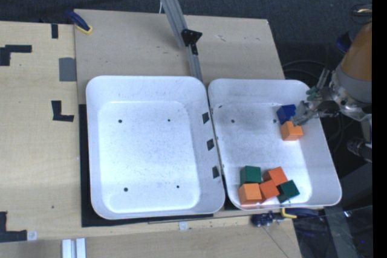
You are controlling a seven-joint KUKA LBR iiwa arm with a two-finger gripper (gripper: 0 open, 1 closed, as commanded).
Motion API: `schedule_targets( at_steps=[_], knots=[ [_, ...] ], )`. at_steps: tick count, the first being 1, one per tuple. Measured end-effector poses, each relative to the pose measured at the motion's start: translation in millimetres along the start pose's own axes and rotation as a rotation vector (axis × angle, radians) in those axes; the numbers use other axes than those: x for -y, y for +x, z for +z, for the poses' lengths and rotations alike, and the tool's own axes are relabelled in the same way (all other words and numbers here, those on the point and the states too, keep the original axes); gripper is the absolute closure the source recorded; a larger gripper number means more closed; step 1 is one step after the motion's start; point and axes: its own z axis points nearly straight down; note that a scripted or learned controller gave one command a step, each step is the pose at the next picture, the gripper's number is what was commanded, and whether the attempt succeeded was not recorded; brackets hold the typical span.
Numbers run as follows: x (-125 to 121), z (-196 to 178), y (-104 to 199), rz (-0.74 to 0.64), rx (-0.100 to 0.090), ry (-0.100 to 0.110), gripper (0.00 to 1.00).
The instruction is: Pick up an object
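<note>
Orange cube (292, 130) sits in the right bin (242, 130), up near its far right side, with a blue block (286, 112) touching it just behind. Starting at the left: the desk (36, 154) is bare wood with black tape marks (58, 110) and a grey patch (67, 68), and a blue-and-yellow clip (79, 21) lies at the back edge. No writing or labels can be read anywhere. Next, the left bin (148, 145), wide open floor, plenty of room there. A grey metal rail (172, 6) slants down from the top and ends at the seam between the two bins. Into the right bin now: along the front edge a tight cluster, a green cube (250, 174), two orange blocks (250, 192) (276, 177) and a dark green one (288, 190), all touching, well apart from the orange cube. The middle floor between is free. At the right rim, the gripper (309, 107) hangs just beside the blue block and the orange cube; whether the jaws are wide or narrow, cannot tell, and nothing shows between them. Behind it, the arm's orange band (361, 57) at the picture's edge.
</note>
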Motion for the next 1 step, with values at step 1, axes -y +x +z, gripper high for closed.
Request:
schedule_targets(
  at_steps=[1],
  knots=[
    [-1.5,-44.7,0.1,0.000,0.000,0.001,1.00]
  ],
)
